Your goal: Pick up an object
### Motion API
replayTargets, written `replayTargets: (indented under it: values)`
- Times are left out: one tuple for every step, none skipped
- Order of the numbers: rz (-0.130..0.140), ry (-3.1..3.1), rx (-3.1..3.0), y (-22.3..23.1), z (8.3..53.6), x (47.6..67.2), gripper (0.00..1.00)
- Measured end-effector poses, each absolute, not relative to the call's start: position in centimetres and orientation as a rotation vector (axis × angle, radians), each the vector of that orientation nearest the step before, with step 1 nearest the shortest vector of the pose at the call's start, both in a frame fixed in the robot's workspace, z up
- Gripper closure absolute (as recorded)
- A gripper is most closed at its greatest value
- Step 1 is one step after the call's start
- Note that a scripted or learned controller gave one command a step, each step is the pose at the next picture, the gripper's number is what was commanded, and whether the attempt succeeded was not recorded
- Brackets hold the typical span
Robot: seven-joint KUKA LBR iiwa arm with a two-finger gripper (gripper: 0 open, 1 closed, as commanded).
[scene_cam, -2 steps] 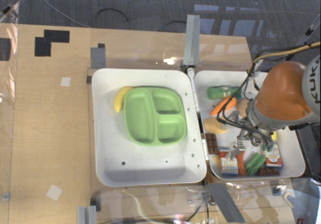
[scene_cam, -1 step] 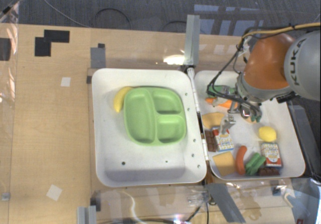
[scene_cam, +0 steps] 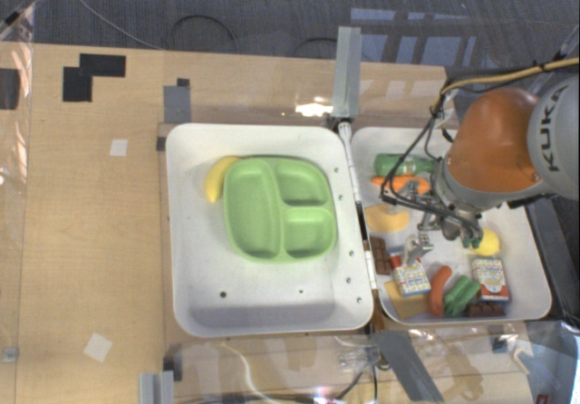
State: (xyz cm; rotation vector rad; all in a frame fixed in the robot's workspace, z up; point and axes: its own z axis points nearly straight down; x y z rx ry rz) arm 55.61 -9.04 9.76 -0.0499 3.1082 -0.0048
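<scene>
Gripper (scene_cam: 419,248) low in right bin (scene_cam: 541,289), grip state unclear; small carton (scene_cam: 412,280) just below it

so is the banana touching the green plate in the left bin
Touching. The camera view shows the banana pressed against the green divided plate's left edge, partly tucked under its rim, no gap.

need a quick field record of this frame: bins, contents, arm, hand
left bin: green divided plate; banana at the plate's left edge, partly under it
right bin: small mixed items, including two small cartons, red sausage, green bottle, yellow ball
arm: over right bin
hand: low among the items; nothing seen held
finger state: cannot tell
</scene>
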Motion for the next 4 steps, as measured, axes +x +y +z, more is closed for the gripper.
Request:
replayTargets:
  values:
    - [-0.007, 3.103, -0.072, -9.4, 9.7, 52.2, 0.00]
    - [0.001, 3.115, 0.231, -9.1, 9.5, 58.4, 0.00]
    - [0.001, 3.107, 0.221, -9.0, 10.8, 58.6, 1.00]
    - [-0.007, 3.119, 0.072, -15.0, 22.3, 62.4, 1.00]
